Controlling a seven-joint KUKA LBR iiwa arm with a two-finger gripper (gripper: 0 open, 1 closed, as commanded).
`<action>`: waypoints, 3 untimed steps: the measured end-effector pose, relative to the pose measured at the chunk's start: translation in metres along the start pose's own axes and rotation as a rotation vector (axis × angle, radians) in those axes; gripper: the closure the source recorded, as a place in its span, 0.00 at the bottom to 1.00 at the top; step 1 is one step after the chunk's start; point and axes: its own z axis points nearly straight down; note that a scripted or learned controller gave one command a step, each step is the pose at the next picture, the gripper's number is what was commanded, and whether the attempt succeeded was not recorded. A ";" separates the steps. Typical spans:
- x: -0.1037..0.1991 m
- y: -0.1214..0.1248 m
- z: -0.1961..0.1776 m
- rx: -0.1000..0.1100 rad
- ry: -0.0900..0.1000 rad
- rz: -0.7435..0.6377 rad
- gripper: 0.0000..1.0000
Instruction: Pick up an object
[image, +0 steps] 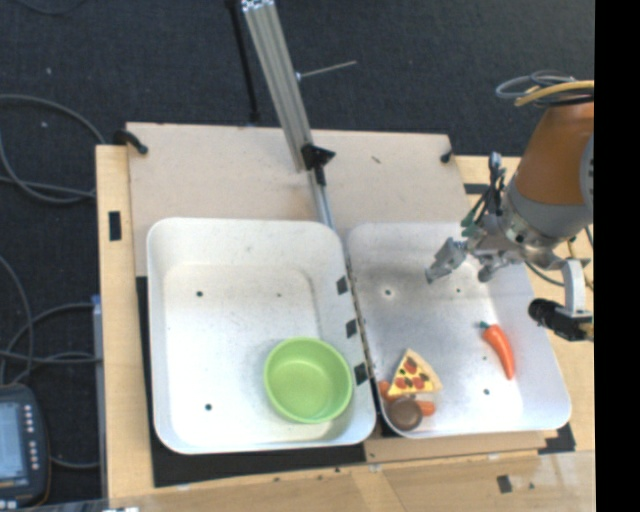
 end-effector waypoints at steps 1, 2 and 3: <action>0.000 0.000 0.000 0.000 0.001 0.000 0.00; 0.001 0.004 0.043 0.004 -0.003 0.003 0.00; 0.010 -0.001 0.095 0.006 -0.002 0.004 0.00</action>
